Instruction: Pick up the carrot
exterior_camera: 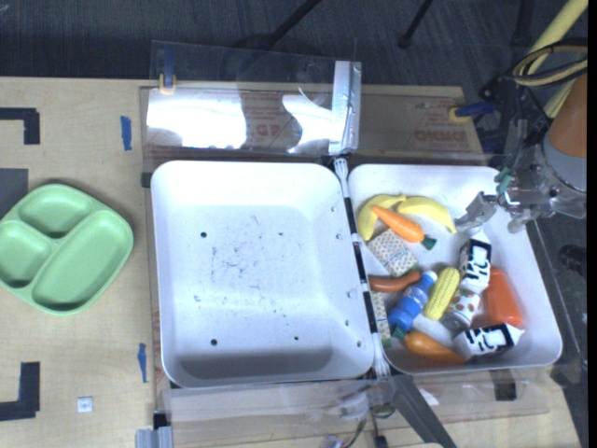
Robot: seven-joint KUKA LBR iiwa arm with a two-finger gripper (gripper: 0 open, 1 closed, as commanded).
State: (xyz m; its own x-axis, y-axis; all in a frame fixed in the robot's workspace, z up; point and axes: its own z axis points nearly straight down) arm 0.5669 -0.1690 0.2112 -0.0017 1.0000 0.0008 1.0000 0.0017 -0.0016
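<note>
- The gripper (496, 203) hangs over the upper right part of the right bin (550, 343), at the end of the grey arm that comes in from the right edge.
- Its two fingers stand apart with nothing between them; one light finger (476, 207) points toward the left, the other sits closer to the wrist.
- The carrot (403, 224) lies to the left of the gripper and a little lower, well apart from the fingers, tilted with its green stub toward the lower right.
- The carrot rests across a banana (431, 208), which curves between the carrot and the gripper.
- Below the carrot, further from the gripper, lies a checkered packet (392, 252), and below that a blue bottle (410, 306) and an ear of corn (444, 289).
- Directly below the gripper sit a black-and-white toy (478, 261) and an orange object (504, 297); its kind I cannot tell.
- A second orange vegetable (431, 345) lies at the bin's near wall, far below the gripper.
- The left bin (187, 194) lies beyond the carrot, far left of the gripper.
- A green divided plate (62, 247) sits on the bench, farthest left.
</note>
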